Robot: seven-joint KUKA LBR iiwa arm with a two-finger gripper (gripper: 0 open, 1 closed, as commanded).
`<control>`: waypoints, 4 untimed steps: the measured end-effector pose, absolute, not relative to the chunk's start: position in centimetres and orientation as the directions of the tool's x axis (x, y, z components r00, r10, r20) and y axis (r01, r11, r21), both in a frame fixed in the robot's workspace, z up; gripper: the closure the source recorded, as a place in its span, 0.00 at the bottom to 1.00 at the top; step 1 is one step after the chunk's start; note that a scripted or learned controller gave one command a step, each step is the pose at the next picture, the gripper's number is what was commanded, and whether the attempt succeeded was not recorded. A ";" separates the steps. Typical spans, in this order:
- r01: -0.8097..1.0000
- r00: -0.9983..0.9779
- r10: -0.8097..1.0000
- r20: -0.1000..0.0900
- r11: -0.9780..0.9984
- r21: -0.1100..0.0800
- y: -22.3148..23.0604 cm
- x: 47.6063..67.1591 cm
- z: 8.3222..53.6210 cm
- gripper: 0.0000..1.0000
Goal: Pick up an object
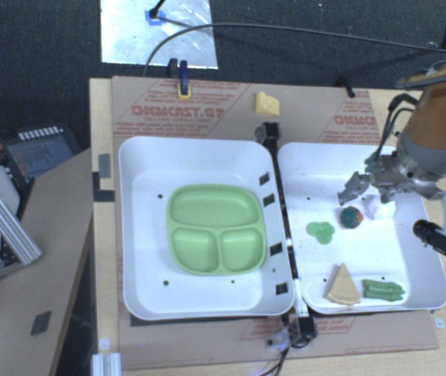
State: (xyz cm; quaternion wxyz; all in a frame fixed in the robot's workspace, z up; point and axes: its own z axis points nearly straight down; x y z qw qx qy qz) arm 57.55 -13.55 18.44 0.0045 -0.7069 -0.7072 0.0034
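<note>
Hovering my gripper (357,188) just at twelve o'clock of the ball (351,217) in the right bin (430,284); fingers look parted, holding nothing. Ball seems light, round, likely to roll, so I'd pinch across its middle.

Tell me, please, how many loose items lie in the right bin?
4: a green blob mid-bin, a ball beside it under the pincer, a wedge at the front, and a green piece to its right. The arm may hide more.

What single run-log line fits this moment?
arm: over right bin | gripper: above ball | holding: nothing visible
</note>
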 end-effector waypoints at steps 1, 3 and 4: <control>1.000 -0.003 1.000 0.000 0.003 0.001 -13.5 57.8 19.1 0.00; 1.000 -0.001 1.000 0.000 0.001 -0.002 -13.2 58.2 8.2 0.00; 1.000 -0.001 1.000 -0.001 0.001 0.003 -13.3 58.3 9.6 1.00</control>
